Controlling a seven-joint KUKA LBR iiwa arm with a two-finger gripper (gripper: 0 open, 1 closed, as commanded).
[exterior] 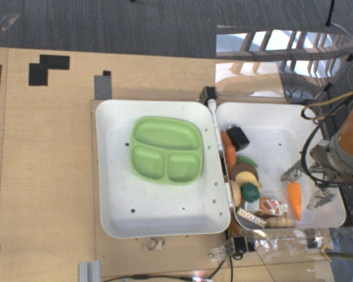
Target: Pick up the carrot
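Lying in the right bin [282, 128] toward its 5 o'clock corner: the carrot [295, 199], orange, green end pointing to 12 o'clock. Hovering around it with fingers spread, one on each side, gripping nothing: the claw [307, 188]. Sitting in the left bin [115, 216]: a green divided plate [166, 149].

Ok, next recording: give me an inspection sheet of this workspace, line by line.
Surface: wooden bench bearing two white bins, left bin and right bin.
Job's things: carrot lying in the right bin, near its right side.
Clutter: green divided plate in the left bin; heap of toy food along the right bin's left wall.
Tool: tool low beside the carrot; nothing seen between its fingers.
Cables: black cables looping by the arm.
Surroundings: grey carpet beyond the bench.
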